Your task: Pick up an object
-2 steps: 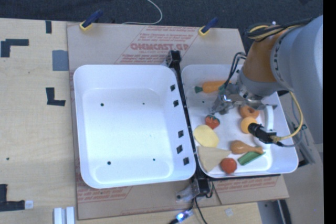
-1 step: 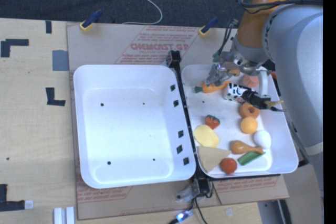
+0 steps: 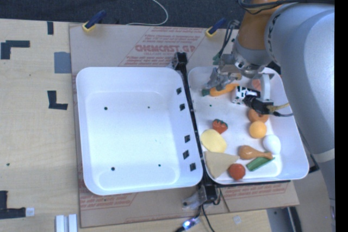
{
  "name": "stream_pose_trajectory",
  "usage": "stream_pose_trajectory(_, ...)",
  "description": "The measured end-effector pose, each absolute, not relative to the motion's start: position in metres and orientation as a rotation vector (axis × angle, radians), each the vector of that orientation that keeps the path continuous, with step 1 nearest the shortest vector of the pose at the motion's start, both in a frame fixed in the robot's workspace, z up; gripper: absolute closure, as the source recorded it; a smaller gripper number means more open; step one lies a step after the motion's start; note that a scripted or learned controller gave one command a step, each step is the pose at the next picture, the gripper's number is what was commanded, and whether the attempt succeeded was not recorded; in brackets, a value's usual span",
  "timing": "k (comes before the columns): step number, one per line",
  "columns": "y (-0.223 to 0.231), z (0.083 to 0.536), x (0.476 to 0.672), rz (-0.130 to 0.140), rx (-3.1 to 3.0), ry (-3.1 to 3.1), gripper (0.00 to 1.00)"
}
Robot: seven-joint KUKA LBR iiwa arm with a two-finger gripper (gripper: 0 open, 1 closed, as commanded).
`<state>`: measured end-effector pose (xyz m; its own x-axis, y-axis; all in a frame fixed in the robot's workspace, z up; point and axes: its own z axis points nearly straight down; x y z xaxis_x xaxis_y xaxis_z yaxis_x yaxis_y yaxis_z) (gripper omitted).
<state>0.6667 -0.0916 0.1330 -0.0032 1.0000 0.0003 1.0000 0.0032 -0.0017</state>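
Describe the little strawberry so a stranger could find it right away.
Look in the right bin, the one holding toy food. Near its left wall, midway down, sits the strawberry, just above the pale yellow lemon. It is the red piece with a dark green top; the red tomato lies nearer the front.

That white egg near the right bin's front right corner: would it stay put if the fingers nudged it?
Probably not. The white egg looks smooth and rounded, so it would likely roll. The right bin wall beside it and the orange ball nearby might stop it. Its glossy surface may slip between fingers.
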Motion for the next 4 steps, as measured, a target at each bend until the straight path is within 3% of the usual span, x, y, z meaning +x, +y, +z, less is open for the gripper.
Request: stream_pose_trajectory(4,-0.096,0.125,0.668,0.006,-2.217,-2.224,1.00)
